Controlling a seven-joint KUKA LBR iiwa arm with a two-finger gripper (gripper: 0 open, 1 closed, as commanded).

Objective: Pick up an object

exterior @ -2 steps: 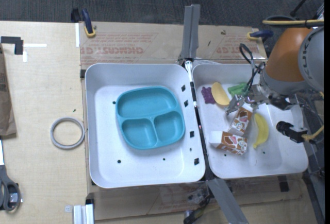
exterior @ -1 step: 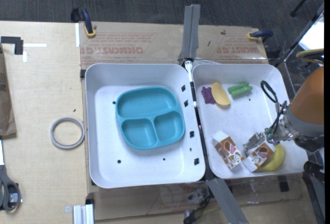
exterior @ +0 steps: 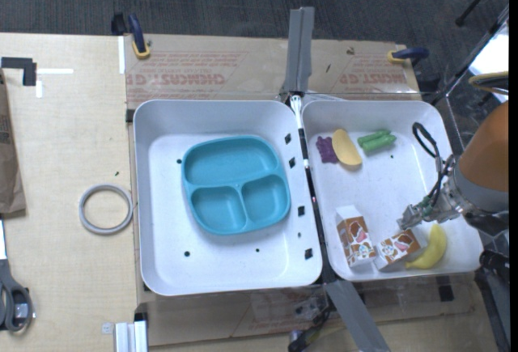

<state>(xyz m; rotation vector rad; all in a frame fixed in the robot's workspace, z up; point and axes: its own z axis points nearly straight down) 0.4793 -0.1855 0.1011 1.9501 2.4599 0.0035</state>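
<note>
I'm seeing the claw (exterior: 413, 217) hovering low in the right white bin (exterior: 380, 112), just above a small brown-and-white carton (exterior: 398, 248); yellow plastic banana (exterior: 430, 248) lying beside; finger state I cannot tell.

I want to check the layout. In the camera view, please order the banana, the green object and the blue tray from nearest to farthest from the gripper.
1. Banana, just beside the gripper, right bin.
2. Green object, far end of right bin.
3. Blue tray, left bin.
</note>
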